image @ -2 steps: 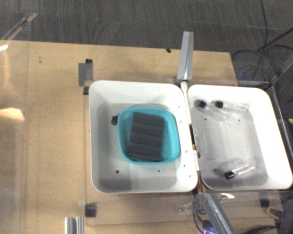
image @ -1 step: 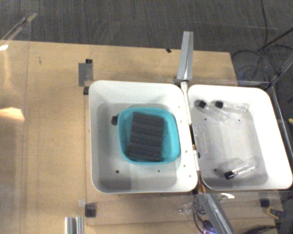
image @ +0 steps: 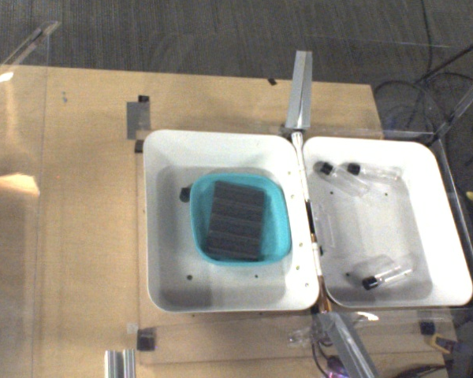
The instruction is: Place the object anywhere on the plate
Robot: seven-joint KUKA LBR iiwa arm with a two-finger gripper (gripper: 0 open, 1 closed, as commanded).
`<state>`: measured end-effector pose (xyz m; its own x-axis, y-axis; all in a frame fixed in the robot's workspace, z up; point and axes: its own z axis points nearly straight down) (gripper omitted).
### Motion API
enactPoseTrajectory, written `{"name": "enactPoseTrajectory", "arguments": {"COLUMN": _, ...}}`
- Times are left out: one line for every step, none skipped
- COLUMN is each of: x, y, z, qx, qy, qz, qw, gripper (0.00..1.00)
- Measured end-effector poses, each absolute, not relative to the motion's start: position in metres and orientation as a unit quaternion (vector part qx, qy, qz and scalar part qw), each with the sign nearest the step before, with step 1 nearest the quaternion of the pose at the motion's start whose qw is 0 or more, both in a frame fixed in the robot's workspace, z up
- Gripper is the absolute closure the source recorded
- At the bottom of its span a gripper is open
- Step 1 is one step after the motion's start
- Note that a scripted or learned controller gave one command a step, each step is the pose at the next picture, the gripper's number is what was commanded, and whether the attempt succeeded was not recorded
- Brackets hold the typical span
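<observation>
I see the dark ridged block [image: 236, 222] lying flat on the teal plate [image: 280, 219] in the left bin [image: 162, 235]; placement looks complete, claw state I cannot tell

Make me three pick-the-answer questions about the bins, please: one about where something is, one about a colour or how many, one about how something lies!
1. Where is the plate?
A. left bin
B. right bin
C. on the bench

2. How many clear tubes are in the right bin?
A. one
B. three
C. six

3. How does the dark block lie?
A. flat on the plate
B. leaning on a bin wall
C. beside the tubes

Answers: 1 A, the teal plate sits in the left bin. 2 B, two tubes lie near the top and one tube near the bottom. 3 A, the block rests flat on the plate.
</observation>
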<state>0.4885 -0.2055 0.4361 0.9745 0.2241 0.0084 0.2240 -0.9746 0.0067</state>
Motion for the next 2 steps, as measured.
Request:
{"name": "enactPoseTrajectory", "arguments": {"x": 0.489, "y": -0.205, "z": 0.436, "qx": 0.994, "qy": 0.105, "qz": 0.0046, "qw": 0.002, "gripper": 0.0}}
{"name": "enactPoseTrajectory", "arguments": {"x": 0.502, "y": -0.206, "z": 0.436, "qx": 0.994, "qy": 0.105, "qz": 0.0037, "qw": 0.003, "gripper": 0.0}}
